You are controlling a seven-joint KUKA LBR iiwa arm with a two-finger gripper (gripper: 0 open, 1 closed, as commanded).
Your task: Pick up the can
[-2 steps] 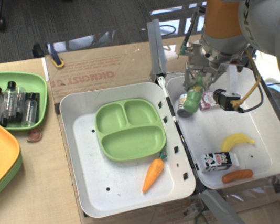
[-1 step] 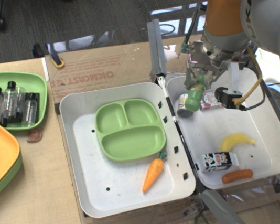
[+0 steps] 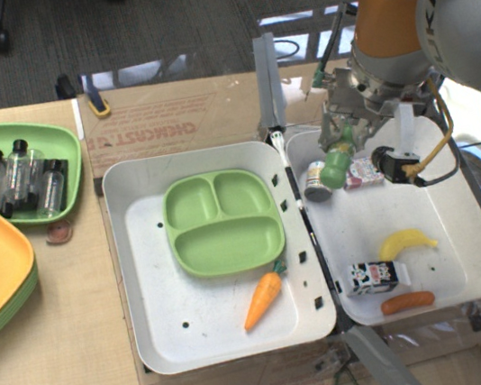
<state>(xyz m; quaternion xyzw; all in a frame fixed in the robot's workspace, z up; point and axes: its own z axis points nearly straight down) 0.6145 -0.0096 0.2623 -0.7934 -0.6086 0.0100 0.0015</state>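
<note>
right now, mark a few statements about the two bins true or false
1. The carrot lies in the left bin. True.
2. The carrot rests on the green plate. False: it lies beside the plate, on the bin floor.
3. The banana is in the right bin. True.
4. The can stands upright in the left bin. False: it lies on its side in the right bin, below the gripper.
5. The carton sits near the sausage. True.
</note>
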